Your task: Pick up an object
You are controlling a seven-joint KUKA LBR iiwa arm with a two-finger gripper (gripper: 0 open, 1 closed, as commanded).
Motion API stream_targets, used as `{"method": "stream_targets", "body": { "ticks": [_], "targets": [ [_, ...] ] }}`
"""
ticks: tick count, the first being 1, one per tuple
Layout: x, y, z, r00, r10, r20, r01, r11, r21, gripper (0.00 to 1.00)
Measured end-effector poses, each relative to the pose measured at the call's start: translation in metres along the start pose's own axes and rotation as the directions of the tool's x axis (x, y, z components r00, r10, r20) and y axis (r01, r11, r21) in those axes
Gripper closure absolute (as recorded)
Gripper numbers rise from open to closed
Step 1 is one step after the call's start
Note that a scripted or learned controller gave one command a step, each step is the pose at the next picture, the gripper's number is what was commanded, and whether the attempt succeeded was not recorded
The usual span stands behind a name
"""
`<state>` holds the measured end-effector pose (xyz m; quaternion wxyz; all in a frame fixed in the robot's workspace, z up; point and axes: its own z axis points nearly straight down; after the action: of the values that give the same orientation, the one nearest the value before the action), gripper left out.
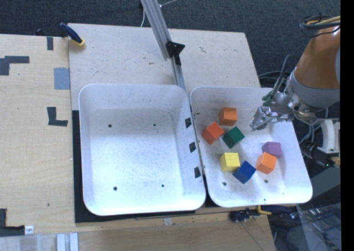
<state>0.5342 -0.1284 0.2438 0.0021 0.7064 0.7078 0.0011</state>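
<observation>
Several small cubes lie in the right bin point(287, 189): an orange one point(228, 115) at the top, a red-orange one point(212, 132), a dark green one point(233, 136), a yellow one point(230, 161), a blue one point(244, 172), a purple one point(271, 148) and another orange one point(266, 162). My gripper point(260, 122) hangs over the right bin's upper right part, to the right of the top orange cube and above the purple one. I see no cube between its fingers.
The left bin point(88, 134) stands beside the right one, sharing a middle wall. A slanted metal rail point(157, 20) runs from the top down to the bins' junction. A blue and yellow tool point(72, 33) lies on the bench at upper left.
</observation>
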Motion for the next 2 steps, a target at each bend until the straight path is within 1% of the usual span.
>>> {"method": "stream_targets", "body": {
  "ticks": [1,2],
  "targets": [
    [0.053,0.024,-0.006,1.000,-0.005,-0.003,0.005,1.000,0.004,1.00],
    [0.113,0.044,-0.006,1.000,-0.006,-0.003,0.006,1.000,0.005,1.00]
  ]
}}
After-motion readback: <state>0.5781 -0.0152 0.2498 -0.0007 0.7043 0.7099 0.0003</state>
